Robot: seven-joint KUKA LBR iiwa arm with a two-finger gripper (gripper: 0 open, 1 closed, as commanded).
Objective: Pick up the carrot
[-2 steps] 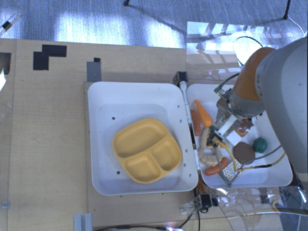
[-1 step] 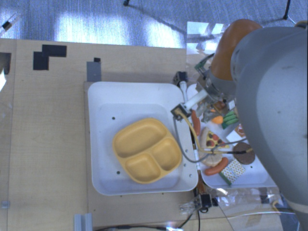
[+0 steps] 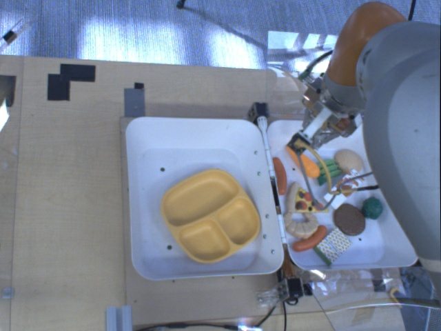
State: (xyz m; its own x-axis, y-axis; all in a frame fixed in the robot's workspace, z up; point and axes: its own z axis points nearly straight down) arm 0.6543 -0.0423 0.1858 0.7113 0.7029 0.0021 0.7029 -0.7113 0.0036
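The carrot [image 3: 307,168] is a small orange piece lying in the upper left part of the right bin [image 3: 395,248], partly under the robot's yellow cable. My gripper [image 3: 335,123] hangs over the bin's upper part, up and to the right of the carrot and apart from it. The grey arm covers the bin's right side. Nothing shows between the gripper's tips.
Around the carrot lie a red sausage [image 3: 279,174], green pieces [image 3: 332,168], a beige lump [image 3: 349,160], a pizza slice [image 3: 302,201], a brown patty [image 3: 349,219], a teal piece [image 3: 373,207] and a checkered packet [image 3: 335,245]. The left bin [image 3: 148,136] holds a yellow divided plate [image 3: 210,214].
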